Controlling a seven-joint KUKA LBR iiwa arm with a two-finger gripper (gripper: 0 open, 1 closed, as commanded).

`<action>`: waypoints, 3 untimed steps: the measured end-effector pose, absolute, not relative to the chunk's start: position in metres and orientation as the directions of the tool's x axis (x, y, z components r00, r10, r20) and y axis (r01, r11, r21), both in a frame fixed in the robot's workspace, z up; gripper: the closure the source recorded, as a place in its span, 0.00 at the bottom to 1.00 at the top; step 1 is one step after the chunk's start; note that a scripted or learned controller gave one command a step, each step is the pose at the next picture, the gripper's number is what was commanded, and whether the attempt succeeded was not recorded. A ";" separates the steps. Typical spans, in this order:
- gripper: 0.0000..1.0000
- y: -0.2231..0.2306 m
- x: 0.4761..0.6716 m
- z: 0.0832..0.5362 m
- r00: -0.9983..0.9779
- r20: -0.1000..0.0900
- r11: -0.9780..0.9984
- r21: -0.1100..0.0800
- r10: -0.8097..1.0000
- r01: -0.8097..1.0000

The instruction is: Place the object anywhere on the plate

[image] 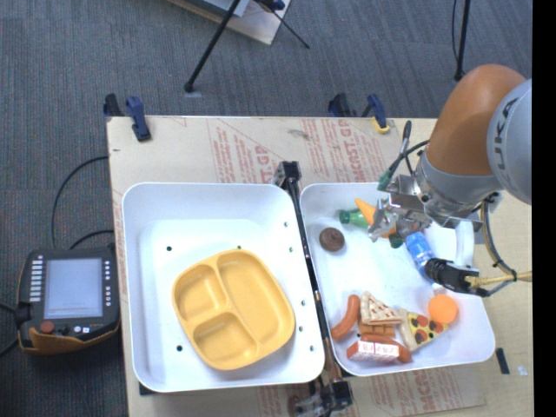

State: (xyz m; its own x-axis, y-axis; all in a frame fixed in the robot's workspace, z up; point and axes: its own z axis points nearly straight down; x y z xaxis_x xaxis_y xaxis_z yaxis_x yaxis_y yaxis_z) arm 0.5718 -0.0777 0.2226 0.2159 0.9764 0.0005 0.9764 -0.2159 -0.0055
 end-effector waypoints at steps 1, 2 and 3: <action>1.00 -0.014 0.549 0.184 0.414 -0.001 -0.414 -0.012 0.910 0.910; 1.00 0.040 0.516 0.216 0.414 0.000 -0.414 -0.010 0.910 0.910; 0.00 0.040 0.516 0.215 0.414 -0.002 -0.414 -0.011 0.910 0.910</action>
